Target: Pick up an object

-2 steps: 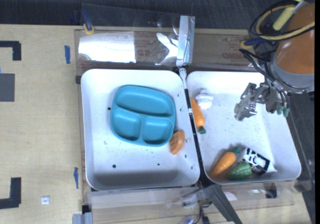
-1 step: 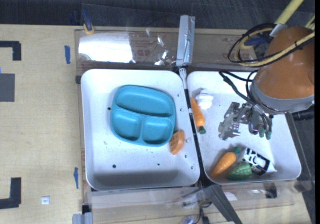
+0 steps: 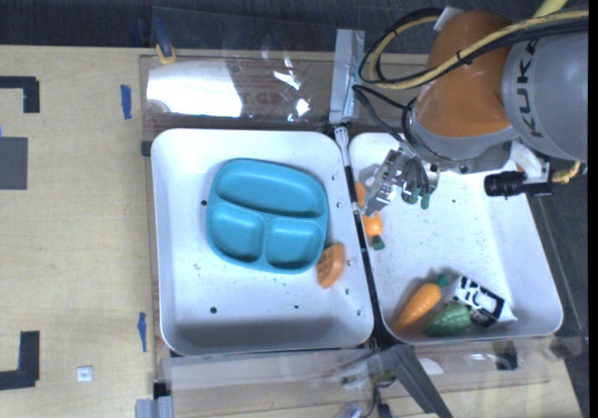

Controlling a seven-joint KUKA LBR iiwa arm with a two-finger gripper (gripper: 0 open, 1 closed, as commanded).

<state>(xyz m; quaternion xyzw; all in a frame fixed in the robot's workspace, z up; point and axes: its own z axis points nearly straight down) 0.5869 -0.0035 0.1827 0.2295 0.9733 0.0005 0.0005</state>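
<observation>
1. The thing nearest my gripper (image 3: 397, 184) is a small orange piece (image 3: 373, 225) with a bit of green at its lower end. It looks like a tiny toy carrot.
2. It sits in the right bin (image 3: 505, 248), pressed up against that bin's left wall, just under my fingers.
3. It is longer than it is wide. Its long side runs up and down the picture, with the green end pointing to the bottom.
4. It is small and partly hidden by my fingers, so I cannot tell its whole shape.
5. I cannot tell if my jaws are open or closed, and I cannot tell if they touch the orange piece.
6. My arm (image 3: 523, 98) comes in from the right. It is grey, with a fat orange band. On the grey part I can read the letters "KU".
7. Yellow and black cables (image 3: 411, 51) loop over my arm.
8. Lower in the right bin lies a bigger toy carrot (image 3: 418, 306). It is tilted, with its fat end up and to the right.
9. A green toy (image 3: 448, 320) lies just beside the carrot, touching it.
10. A black and white thing (image 3: 479, 299) lies next to the green toy. It has marks on it, but I cannot read them.
11. In the left bin (image 3: 187, 304) lies a blue tray (image 3: 266, 215) with three parts.
12. An orange lump (image 3: 330, 266) rests just beside the tray's lower right corner.
</observation>
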